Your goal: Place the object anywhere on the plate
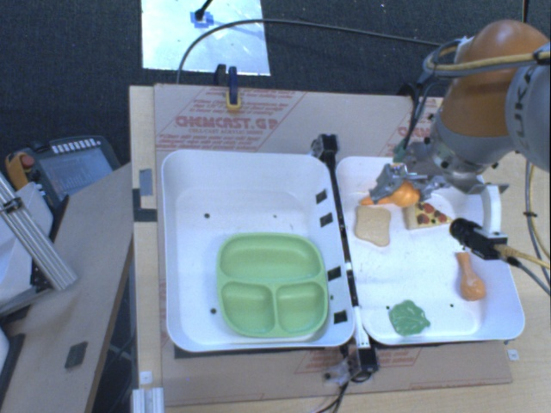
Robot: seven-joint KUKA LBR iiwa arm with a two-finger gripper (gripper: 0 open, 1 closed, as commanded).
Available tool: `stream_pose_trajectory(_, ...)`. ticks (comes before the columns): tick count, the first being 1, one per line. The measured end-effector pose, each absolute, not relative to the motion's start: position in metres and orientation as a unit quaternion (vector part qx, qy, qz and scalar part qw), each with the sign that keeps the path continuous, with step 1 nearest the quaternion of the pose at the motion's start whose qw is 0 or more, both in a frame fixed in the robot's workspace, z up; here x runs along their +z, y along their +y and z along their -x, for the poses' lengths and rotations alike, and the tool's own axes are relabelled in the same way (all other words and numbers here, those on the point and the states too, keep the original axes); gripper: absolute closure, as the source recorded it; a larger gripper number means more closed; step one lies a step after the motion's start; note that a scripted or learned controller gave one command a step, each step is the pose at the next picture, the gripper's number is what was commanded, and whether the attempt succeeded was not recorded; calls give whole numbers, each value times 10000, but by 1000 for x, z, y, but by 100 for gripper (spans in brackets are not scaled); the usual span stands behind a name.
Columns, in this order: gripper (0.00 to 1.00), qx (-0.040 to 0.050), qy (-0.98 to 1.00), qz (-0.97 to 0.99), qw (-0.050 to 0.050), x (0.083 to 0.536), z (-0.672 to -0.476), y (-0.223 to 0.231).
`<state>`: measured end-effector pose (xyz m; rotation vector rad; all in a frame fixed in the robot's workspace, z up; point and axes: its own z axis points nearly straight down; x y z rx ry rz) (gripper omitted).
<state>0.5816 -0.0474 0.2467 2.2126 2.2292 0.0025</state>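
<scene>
A green divided plate (274, 284) lies in the left bin (189, 188), toward its front. My gripper (393, 183) is low over the back of the right bin (499, 317), right at a small orange food piece (401, 196). Whether it grips that piece cannot be made out. Just in front of the gripper lies a tan toast slice (373, 225). A pizza slice (426, 217) rests to the right of the orange piece.
An orange-brown drumstick (470, 277) lies at the right bin's right side and a green lettuce piece (407, 317) near its front. A black divider (337, 231) runs between the bins. A grey console (73, 169) stands at the far left.
</scene>
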Motion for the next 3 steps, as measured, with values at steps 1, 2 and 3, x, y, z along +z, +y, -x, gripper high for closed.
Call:
stream_pose_trajectory(1,100,10,7106,-7036,-7,250,-573,9)
stream_pose_trajectory(2,100,6,7098,-7044,-3,243,-567,51)
stream_pose_trajectory(3,100,13,7105,-7037,0,243,-566,104)
